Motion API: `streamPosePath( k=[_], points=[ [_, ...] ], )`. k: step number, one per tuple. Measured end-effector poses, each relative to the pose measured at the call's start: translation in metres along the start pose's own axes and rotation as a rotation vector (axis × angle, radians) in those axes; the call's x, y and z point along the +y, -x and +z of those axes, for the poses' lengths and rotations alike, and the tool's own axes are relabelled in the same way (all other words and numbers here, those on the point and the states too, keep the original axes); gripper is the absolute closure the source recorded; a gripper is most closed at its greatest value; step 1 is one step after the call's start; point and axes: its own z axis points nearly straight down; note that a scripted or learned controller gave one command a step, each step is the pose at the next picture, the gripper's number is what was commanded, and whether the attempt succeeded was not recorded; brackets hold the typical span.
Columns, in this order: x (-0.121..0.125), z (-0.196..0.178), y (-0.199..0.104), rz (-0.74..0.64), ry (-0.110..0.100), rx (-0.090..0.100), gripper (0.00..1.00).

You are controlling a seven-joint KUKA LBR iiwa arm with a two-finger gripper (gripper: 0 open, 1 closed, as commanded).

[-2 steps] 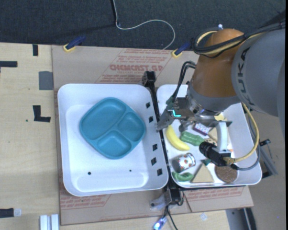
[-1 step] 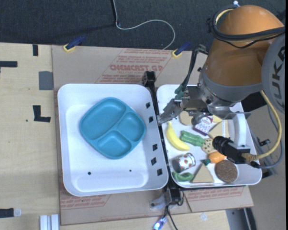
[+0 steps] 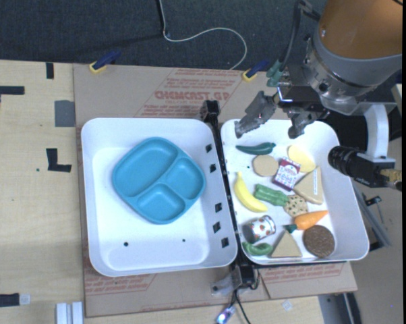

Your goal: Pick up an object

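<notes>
Toward three o'clock on the bench, the right-hand shallow white bin holds a crowd of small toy foods, and any of them would serve as the thing to lift. The yellow plastic banana lies at the nine o'clock side of the pile, with the curved dark-green pepper up at eleven o'clock; both look light, rigid and smooth, so likely to slip unless pinched across the narrow middle. The orange toy carrot and the round brown cookie-like disc sit toward five o'clock, the disc flat and hard to get under. The purple-and-white small packet sits at the centre, touching its neighbours, so it offers little room beside it. The pepper has the most bare floor around it. The two-finger gripper hovers over the bin's twelve o'clock rim with its fingers spread apart and nothing between them. The bin wall and the black hinge strip at nine o'clock crowd the banana. The left white bin carries only a blue divided plastic plate, with wide bare floor at six o'clock.
</notes>
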Motion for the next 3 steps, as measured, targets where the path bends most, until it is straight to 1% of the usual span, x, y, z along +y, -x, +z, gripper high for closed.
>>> streamPosePath(
  k=[1,2,3],
  points=[
    [0.000,-0.002,0.001,0.003,-0.016,-0.005,1.00],
    [-0.002,0.063,-0.030,0.002,-0.022,-0.005,1.00],
    [-0.001,0.049,-0.029,0.004,-0.017,-0.006,1.00]
  ],
)
